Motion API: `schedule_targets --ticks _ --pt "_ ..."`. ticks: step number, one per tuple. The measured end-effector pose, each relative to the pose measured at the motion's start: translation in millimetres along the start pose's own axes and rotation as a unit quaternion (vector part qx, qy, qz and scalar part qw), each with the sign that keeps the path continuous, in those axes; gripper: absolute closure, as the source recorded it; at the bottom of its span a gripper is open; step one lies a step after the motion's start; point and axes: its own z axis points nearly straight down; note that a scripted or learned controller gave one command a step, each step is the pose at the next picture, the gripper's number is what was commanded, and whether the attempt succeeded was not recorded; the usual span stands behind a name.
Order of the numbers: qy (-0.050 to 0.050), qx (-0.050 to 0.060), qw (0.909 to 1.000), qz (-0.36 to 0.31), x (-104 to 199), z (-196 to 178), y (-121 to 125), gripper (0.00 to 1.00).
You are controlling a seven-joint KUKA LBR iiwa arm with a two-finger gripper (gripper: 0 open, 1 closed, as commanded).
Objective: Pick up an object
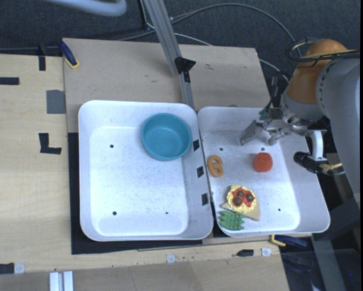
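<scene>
The jaws [261, 136] hang apart and empty over the right bin [308, 223], just above a red ball [263, 162]. It looks light, smooth and round, so likely to roll; pinching across its middle seems safest. The pretzel [215, 165] and pizza [242, 200] lie flat, harder to catch.
</scene>
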Motion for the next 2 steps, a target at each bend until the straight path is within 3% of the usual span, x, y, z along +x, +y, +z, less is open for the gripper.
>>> schedule_targets --ticks 1,2 --pt "-0.001 -0.002 1.0 0.0 0 -13 1 1.0" --pt "-0.001 -0.005 1.0 0.0 -6 -63 -5 1.0"
